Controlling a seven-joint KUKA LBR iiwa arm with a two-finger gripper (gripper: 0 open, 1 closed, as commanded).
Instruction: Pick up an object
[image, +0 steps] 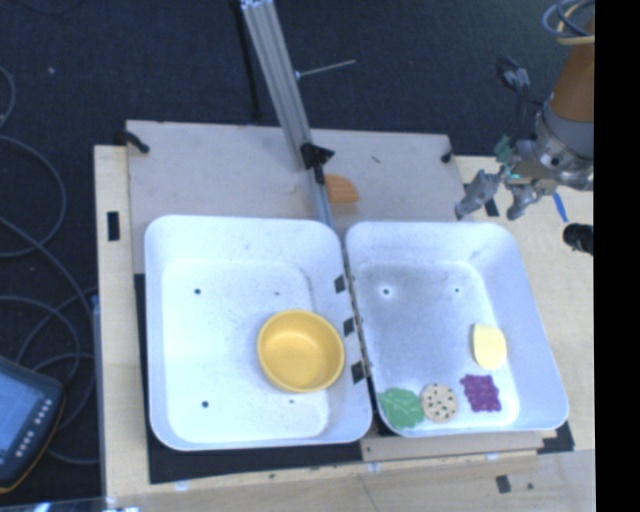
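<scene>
Nearest the camera, along the near wall of the right bin (520, 270), sit three small pieces in a row — a green one (401, 406), a round speckled cookie (438, 401) and a purple one (481, 392) — with a pale yellow piece (489, 346) just beyond them toward the right wall. Any of these could be my target. In the left bin (170, 300) a yellow bowl (300, 350) stands upright, close to the divide between the two bins. An orange object (340, 189) lies on the bench past the bins' far edge, beside the slanted metal rail (285, 90). My gripper (497, 195) hangs over the far right corner of the right bin, well apart from every piece, its fingers spread and nothing between them. As I judge it, the pick has not begun: I have yet to travel nearward over a piece, descend, close and lift — all of it is left to do
</scene>
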